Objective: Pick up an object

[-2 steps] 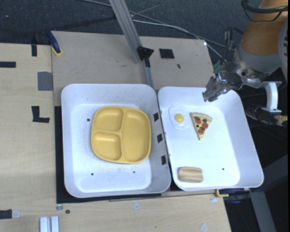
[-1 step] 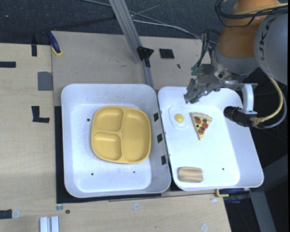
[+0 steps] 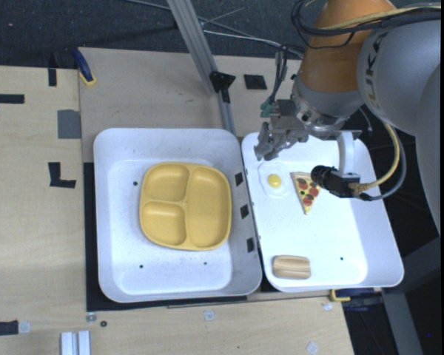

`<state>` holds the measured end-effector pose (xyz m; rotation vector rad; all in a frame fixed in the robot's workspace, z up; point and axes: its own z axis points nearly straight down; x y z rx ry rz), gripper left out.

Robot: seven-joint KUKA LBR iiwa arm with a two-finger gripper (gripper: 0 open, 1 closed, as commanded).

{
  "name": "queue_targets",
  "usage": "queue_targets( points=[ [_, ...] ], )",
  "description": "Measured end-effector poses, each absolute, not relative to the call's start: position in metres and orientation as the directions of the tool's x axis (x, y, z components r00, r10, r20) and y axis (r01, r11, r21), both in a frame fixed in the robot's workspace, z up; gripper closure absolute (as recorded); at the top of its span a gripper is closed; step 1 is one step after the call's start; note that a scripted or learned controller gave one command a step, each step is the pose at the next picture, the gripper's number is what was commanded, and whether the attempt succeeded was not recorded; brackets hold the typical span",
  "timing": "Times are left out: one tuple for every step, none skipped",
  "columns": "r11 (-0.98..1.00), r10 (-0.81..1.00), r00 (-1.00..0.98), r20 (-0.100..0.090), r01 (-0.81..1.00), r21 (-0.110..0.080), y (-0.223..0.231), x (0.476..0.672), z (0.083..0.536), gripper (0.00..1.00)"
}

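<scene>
Nearest us a bread roll (image 3: pixel 291 267) lies untouched; beyond it, pizza slice (image 3: pixel 305 191) and fried egg (image 3: pixel 274 181). Farther back our gripper (image 3: pixel 270 148) hovers over the bin's (image 3: pixel 370 261) edge; its grip we cannot tell. Probably nothing is lifted yet.

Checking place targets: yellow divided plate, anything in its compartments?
Empty. All three compartments of the yellow plate show bare yellow; it sits flat in the left bin.
</scene>
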<state>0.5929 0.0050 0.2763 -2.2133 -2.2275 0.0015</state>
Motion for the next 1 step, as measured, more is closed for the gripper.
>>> queue_targets(
  points=[
    [0.007,1.0,-0.007,0.0,1.0,-0.002,0.0657,0.5873,0.2669,1.0]
  ],
)
